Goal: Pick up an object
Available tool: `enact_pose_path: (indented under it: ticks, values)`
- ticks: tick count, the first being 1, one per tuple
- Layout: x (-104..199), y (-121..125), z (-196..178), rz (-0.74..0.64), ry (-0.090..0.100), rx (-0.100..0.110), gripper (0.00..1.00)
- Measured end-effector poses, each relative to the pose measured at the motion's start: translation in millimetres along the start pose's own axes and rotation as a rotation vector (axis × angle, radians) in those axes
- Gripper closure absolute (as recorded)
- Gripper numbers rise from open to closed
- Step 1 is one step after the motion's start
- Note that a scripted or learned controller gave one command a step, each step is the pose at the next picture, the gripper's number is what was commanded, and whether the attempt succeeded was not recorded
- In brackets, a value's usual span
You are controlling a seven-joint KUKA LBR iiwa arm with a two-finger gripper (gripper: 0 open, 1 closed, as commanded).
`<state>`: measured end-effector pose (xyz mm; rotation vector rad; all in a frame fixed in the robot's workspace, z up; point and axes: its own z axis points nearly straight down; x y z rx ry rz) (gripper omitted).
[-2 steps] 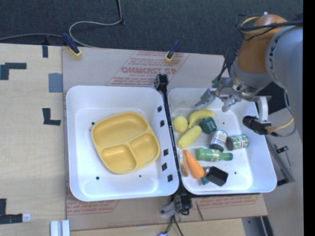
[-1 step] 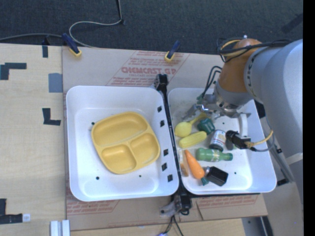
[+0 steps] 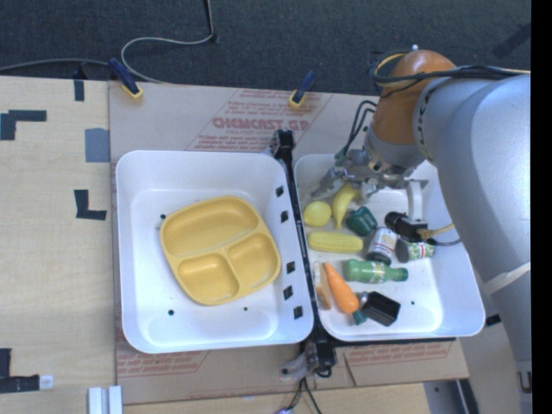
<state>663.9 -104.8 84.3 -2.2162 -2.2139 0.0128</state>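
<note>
Camera view from above: the gripper (image 3: 343, 178) is seen low in the right bin (image 3: 448, 304), at its far left corner, just above a banana (image 3: 343, 203) whose long axis runs from far to near, slightly tilted. Whether its grasp is wide or narrow cannot be told. Also held in that bin are a lemon (image 3: 316, 213), a corn cob (image 3: 335, 242) lying crosswise, a carrot (image 3: 341, 289), a green bottle (image 3: 373, 272) and a black block (image 3: 381, 308). A yellow divided tray (image 3: 220, 248) is held in the left bin (image 3: 142, 309).
</note>
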Motion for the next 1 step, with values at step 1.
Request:
enact_pose_path:
  ticks: [1]
  values:
    - [-0.9, -4.1, -6.3, 0.002, 0.002, 0.018, 1.00]
